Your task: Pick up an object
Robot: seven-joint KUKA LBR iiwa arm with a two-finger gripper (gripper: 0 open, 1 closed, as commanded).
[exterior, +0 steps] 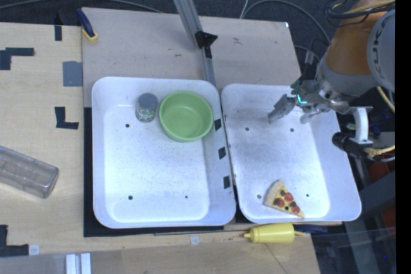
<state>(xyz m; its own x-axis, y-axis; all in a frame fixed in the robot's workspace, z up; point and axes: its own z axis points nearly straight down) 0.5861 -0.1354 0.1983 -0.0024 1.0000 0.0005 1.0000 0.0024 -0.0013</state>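
— Nearest the camera, what lies on the bench?

— At the front edge, just outside my right bin (pixel 334 202), a yellow squeeze bottle (pixel 270 233) lies on its side, smooth plastic, long axis left to right, nozzle toward the left.

— And inside that bin?

— A pizza slice (pixel 282 197), flat and wedge-shaped, tan crust with red dots. It sits in the near part, its tip pointing up and left toward the bin's middle, crust edge toward the near right corner. Its long axis runs on that diagonal.

— Where are you?

— My gripper (pixel 290 108) hangs over the far part of the same bin, well apart from the slice. Whether my jaws stand apart or together I cannot tell; nothing shows between them.

— The other bin?

— The left bin (pixel 109 189), speckled white, holds a round green bowl (pixel 186 115), matte and shallow, at its far side, and a small grey-lidded jar (pixel 147 107) just beside it, upright.

— Farther left?

— A clear ribbed plastic container (pixel 26 172) lies on the wooden bench.
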